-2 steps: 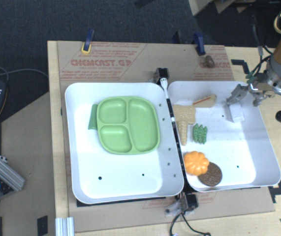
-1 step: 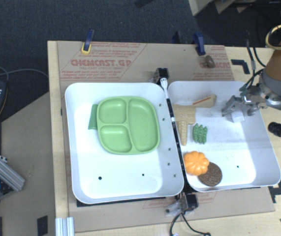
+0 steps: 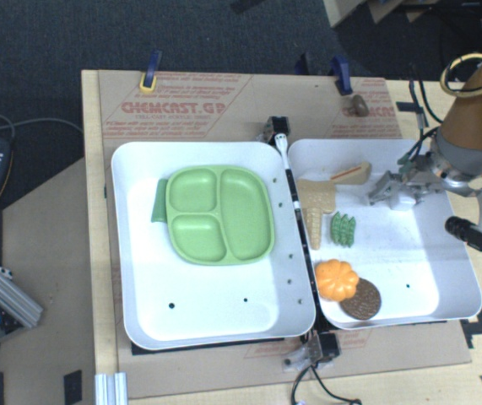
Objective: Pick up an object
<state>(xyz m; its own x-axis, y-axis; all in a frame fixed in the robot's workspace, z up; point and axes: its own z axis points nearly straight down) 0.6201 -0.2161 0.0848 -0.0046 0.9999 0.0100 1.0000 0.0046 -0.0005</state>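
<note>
My gripper (image 3: 395,196) hangs over the upper part of the right bin (image 3: 443,306), open, with nothing between its fingers. Left of it lie a thin orange stick (image 3: 348,174) and a beige flat piece (image 3: 316,202). A small green ridged item (image 3: 343,229) sits below and to the left of the gripper. An orange pumpkin-like toy (image 3: 336,279) and a brown round disc (image 3: 363,299) rest touching each other at the bin's near left corner. The grey arm with its orange band (image 3: 468,116) comes in from the right.
The left bin (image 3: 139,294) holds a green divided plate (image 3: 219,213) with a darker green piece (image 3: 158,201) under its left edge. A black ridge (image 3: 293,213) separates the two bins. A black part of the arm (image 3: 470,233) overhangs the right bin's right side.
</note>
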